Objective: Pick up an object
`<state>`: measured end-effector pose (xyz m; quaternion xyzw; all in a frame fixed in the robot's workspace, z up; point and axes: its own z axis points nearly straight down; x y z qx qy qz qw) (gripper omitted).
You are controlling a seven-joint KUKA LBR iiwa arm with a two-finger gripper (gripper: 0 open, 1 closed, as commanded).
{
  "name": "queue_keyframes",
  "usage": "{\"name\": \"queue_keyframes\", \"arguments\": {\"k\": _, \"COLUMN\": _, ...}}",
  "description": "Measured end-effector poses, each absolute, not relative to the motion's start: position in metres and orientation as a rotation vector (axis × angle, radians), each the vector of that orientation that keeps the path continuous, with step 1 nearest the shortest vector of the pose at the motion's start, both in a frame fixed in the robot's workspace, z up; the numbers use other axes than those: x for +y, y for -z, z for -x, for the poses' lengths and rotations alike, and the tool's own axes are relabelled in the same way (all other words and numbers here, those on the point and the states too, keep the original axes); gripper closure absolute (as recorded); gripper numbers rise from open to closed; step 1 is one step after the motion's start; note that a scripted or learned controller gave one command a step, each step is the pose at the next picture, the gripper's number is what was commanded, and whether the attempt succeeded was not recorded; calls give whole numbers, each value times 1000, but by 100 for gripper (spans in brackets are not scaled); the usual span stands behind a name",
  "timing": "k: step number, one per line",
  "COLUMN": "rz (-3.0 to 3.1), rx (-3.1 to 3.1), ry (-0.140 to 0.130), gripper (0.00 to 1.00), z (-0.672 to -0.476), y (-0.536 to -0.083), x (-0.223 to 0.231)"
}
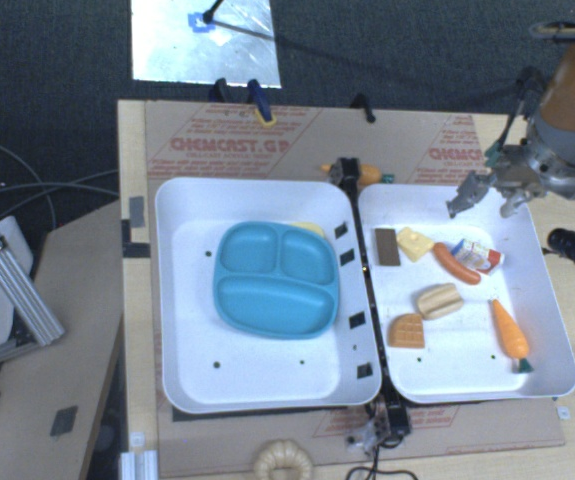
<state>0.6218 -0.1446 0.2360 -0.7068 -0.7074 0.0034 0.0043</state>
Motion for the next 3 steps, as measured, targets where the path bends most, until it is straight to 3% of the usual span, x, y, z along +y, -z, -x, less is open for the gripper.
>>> {"name": "queue_keyframes", "arguments": {"k": 1, "rz": 2219, "rx": -2226, "ry": 1, "gripper": 0, "z": -624, "y": -244, "x": -144}}
{"name": "queue_keyframes", "arguments": {"k": 3, "rz": 2221, "rx": -2223, "ry": -1, "gripper": 0, "z": -633, "y": -124, "x": -151}}
